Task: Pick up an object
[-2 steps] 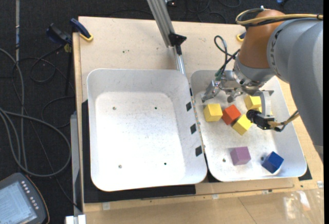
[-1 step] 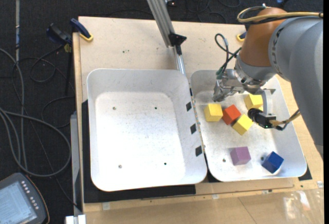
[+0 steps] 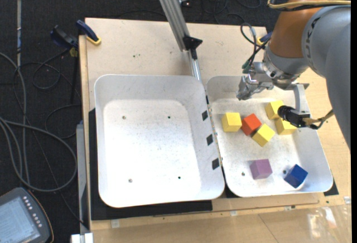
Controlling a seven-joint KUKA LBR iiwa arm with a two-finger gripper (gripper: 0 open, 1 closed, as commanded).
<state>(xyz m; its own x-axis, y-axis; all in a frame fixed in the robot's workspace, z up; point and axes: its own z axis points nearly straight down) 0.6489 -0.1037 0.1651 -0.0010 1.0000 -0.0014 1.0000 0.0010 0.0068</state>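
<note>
Several small blocks lie in the right bin (image 3: 312, 164): a yellow block (image 3: 232, 121) at the left, an orange-red block (image 3: 251, 124) beside it, and another yellow block (image 3: 263, 135) touching that one. Two more yellow blocks (image 3: 275, 109) (image 3: 286, 126) sit at the right. Nearer the front are a purple block (image 3: 260, 169) and a blue block (image 3: 295, 175). My gripper (image 3: 246, 92) hangs over the bin's back part, above and behind the yellow and orange-red blocks. Nothing shows between its fingers.
The left bin (image 3: 146, 139) lies beside the right one. A slanted metal rail (image 3: 170, 5) runs from the top down to the bins' shared back corner. A blue and yellow clamp (image 3: 83, 33) grips the bench's back left edge. Cables (image 3: 298, 119) trail over the right bin.
</note>
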